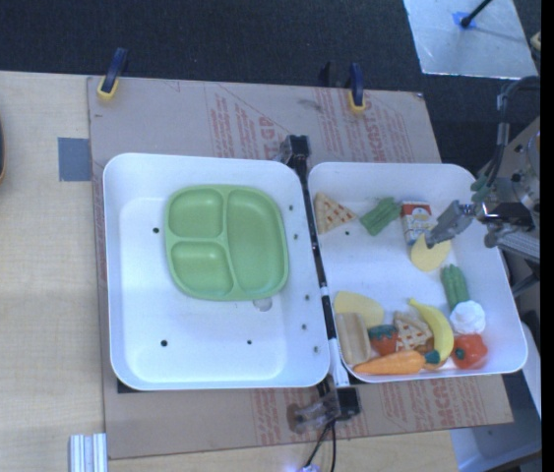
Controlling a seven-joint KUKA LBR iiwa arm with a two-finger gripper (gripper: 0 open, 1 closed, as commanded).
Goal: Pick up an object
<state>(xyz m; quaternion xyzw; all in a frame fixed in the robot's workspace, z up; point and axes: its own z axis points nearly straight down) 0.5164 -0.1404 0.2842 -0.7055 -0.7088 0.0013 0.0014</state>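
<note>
White plastic bins sit side by side on the worktop (30, 264), with the end effector (449, 226) low over the right bin (395, 264).

Reaching in from the right, the grey end effector hangs above a pale yellow round piece (430, 256) near the bin's right side; how far its fingers are parted, and whether they grip anything, cannot be told. Near it lie a waffle wedge (332, 212), a green stick (379, 215) and a small carton (414, 220). Along the bin's near edge are a banana (438, 326), a carrot (390, 364), a tomato (469, 350), a white piece (468, 317) and a green cucumber (455, 286). The left bin (139, 332) holds a green divided plate (227, 242).
</note>
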